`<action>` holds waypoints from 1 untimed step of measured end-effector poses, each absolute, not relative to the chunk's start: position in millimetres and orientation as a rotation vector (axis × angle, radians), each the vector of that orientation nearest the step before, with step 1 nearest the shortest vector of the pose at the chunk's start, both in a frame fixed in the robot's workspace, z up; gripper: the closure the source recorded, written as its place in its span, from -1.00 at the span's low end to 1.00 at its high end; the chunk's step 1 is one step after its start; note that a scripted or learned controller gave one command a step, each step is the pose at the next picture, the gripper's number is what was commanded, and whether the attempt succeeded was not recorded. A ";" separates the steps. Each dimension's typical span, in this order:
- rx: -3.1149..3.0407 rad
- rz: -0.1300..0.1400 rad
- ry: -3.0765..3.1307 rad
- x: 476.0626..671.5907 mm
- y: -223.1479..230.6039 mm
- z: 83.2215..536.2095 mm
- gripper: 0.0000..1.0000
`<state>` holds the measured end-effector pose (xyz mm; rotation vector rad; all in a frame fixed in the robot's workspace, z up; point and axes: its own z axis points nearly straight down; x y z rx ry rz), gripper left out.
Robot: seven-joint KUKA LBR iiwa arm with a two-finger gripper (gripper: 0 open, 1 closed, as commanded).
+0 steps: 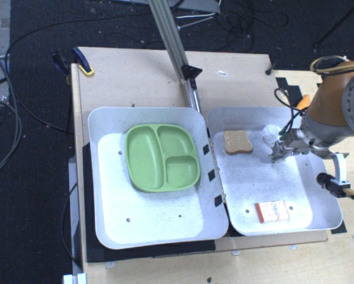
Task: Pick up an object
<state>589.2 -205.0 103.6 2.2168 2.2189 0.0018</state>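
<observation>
Camera view looks down on both bins, and nearest the bottom edge in the right bin (319, 218) lies a small box (272, 211), flat on its broad face, red and white. I judge it light and stiff, with smooth card sides that could slip; taking it across its short width seems safest. Farther up sits a slice of bread (237, 141), lying flat, soft and crumbly by the look of it, so a pinch on its edges would likely dent it. My claw (279, 151) hangs low just right of the bread, beside something pale and blurred I cannot identify; whether it is wide or narrow I cannot tell. The left bin (106, 176) holds a green divided plate (163, 157).
</observation>
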 end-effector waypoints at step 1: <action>2.215 0.003 2.222 598.8 -198.8 155.9 1.00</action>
